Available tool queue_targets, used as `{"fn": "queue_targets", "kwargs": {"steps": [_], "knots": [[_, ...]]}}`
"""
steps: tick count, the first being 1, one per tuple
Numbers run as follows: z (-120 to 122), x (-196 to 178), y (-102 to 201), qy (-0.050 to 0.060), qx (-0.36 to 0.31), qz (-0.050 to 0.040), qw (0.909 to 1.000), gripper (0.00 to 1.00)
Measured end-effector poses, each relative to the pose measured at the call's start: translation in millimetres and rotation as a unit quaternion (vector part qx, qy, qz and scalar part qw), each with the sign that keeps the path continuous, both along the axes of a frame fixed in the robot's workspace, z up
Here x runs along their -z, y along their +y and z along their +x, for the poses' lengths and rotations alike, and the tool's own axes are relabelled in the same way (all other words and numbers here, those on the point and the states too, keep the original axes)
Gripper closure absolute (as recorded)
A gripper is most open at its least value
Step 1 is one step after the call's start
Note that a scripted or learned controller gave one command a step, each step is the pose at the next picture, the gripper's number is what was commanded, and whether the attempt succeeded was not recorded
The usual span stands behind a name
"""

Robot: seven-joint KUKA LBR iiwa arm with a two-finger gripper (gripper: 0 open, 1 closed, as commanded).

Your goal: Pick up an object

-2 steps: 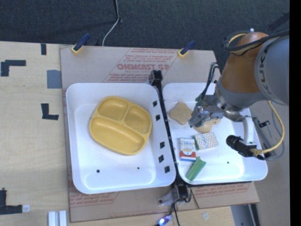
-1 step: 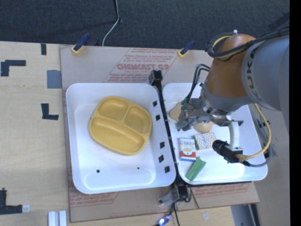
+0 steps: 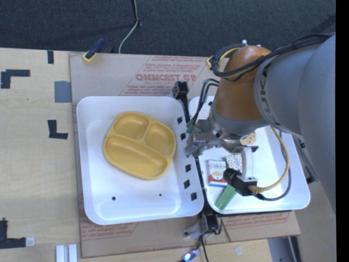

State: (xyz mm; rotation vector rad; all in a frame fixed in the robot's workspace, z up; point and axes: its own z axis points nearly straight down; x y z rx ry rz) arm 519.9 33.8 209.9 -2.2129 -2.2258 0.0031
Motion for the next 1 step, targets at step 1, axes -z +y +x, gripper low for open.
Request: {"fn": "queue_targets", "kwargs": {"steps": [1], "knots": [[-20.6, -3.5, 52.8, 0.000, -0.001, 0.0005, 1.0000, 1.00]]}}
